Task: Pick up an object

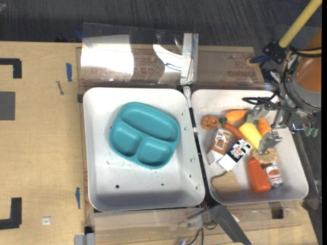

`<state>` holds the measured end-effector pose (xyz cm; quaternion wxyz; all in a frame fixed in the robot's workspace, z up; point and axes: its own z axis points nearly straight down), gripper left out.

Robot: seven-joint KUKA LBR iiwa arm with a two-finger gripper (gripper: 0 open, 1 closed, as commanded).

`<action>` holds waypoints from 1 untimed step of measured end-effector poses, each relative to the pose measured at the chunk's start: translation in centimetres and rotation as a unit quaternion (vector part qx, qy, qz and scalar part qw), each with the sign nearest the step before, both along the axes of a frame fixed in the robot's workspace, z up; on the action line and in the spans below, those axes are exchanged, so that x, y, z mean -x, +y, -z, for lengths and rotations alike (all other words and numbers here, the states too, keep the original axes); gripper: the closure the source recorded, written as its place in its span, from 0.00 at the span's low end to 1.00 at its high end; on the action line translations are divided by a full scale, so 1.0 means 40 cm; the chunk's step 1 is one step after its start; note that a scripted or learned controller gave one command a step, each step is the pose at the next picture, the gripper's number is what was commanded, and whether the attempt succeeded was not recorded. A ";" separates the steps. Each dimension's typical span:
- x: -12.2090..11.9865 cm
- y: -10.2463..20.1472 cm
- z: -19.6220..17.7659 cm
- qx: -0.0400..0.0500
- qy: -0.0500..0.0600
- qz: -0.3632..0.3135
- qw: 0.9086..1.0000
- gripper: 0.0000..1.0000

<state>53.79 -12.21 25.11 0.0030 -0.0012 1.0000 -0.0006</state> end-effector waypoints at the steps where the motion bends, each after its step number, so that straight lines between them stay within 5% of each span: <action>1: -0.096 -0.040 0.288 -0.002 0.006 0.013 1.000 0.00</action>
